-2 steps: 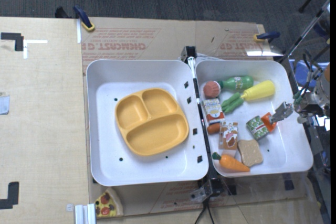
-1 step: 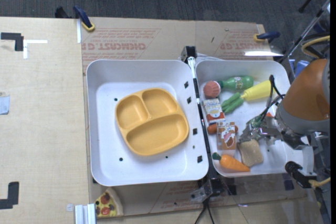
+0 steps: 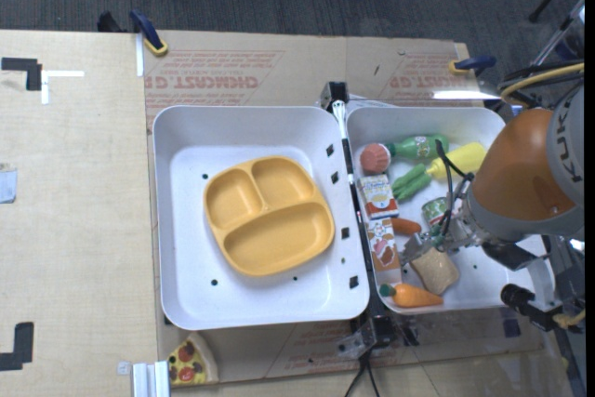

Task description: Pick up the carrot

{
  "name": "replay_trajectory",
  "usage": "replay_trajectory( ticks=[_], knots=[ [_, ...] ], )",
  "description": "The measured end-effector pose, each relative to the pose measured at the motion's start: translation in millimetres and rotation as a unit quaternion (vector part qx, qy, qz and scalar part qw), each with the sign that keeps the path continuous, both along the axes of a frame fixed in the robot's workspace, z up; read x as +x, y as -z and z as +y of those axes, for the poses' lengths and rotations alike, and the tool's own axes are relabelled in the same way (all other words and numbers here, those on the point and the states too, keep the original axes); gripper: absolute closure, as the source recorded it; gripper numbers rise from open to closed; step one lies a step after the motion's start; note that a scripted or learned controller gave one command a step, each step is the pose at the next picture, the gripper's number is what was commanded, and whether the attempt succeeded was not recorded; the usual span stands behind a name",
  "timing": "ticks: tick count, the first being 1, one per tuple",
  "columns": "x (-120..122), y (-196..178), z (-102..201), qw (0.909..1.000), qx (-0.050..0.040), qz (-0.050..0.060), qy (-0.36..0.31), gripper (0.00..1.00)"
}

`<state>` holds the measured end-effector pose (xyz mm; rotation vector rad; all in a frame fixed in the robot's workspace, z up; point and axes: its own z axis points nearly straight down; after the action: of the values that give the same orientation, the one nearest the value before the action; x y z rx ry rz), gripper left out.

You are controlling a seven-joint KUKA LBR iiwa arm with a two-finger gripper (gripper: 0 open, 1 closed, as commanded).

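Arm's orange band point(image 3: 521, 172) covering the right part of the right bin point(image 3: 483, 297); whatever lies beneath it hidden. Gripper point(image 3: 429, 240) low in that bin, dark and thin against the clutter; jaw opening not discernible, and cannot tell whether anything is held. Tan lump point(image 3: 435, 272) just below the gripper, contact unclear. Carrot point(image 3: 412, 296) lying flat near the bin's front wall, just below that lump, green end leftward, apart from the gripper. Second small orange piece point(image 3: 405, 226) beside the cartons point(image 3: 379, 218), partly hidden. Yellow divided plate point(image 3: 270, 215) in the left bin point(image 3: 177, 228).
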<state>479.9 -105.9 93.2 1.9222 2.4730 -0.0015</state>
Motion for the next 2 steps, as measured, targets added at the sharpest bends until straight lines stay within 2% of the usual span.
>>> replay_trajectory(
  ticks=[1,2],
  knots=[
    [65,-98,42,0.9997,0.0023,0.003,-0.022,0.0],
    [-2,-98,93,0.9995,0.0027,0.004,-0.031,0.0]
  ],
)
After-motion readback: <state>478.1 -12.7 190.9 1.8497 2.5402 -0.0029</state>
